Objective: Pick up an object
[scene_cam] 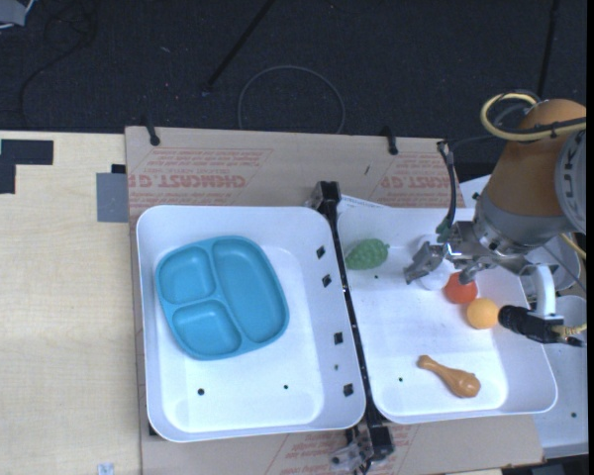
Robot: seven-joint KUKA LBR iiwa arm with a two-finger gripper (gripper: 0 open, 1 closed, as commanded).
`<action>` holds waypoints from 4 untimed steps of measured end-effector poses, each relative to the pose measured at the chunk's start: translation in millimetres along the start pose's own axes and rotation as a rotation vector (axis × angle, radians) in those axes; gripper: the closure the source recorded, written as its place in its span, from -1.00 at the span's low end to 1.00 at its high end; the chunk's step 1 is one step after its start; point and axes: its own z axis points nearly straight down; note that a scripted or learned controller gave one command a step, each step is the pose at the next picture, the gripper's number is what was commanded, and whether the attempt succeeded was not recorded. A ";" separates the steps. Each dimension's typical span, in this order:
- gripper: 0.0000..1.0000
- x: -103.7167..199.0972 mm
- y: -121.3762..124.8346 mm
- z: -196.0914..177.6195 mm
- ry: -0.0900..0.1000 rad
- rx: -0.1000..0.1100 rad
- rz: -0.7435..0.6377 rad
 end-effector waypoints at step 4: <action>1.00 6.7 8.6 30.7 -0.002 -0.009 0.000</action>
